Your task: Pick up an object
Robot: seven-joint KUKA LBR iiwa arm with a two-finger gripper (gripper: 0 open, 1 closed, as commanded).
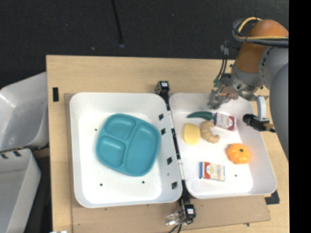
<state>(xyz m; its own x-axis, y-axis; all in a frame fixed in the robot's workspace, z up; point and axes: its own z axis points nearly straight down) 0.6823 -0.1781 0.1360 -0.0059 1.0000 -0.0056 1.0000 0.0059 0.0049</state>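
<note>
Hovering over the far edge of the right bin [262, 178], the end effector [217, 99] is seen with nothing visibly gripped, its opening impossible to tell, while the green pepper [200, 115] lies just below-left, long axis running left-right.

plate [128, 144] teal | bins [87, 188] white | pumpkin [238, 153] orange | lemon [191, 133] yellow | pepper [200, 115] green
</note>
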